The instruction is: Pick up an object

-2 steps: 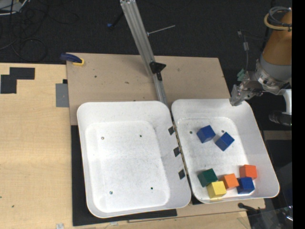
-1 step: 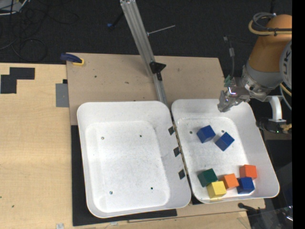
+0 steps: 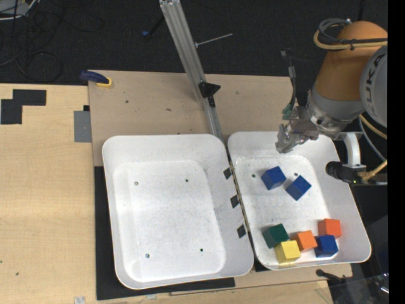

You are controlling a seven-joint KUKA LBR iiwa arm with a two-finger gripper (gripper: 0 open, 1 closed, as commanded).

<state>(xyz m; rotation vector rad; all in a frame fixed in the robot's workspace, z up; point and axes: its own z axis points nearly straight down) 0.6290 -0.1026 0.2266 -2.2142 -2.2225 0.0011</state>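
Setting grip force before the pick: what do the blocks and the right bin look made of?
Blocks, e.g. the blue block and yellow block: probably painted wood or hard plastic, going by flat matte colour and crisp edges. Right bin: likely moulded plastic, white and smooth with rounded corners and faint speckling.

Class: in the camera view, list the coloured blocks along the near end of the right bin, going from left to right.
green block → yellow block → orange block → blue block. The red block sits just behind the blue one, so its place is unclear.
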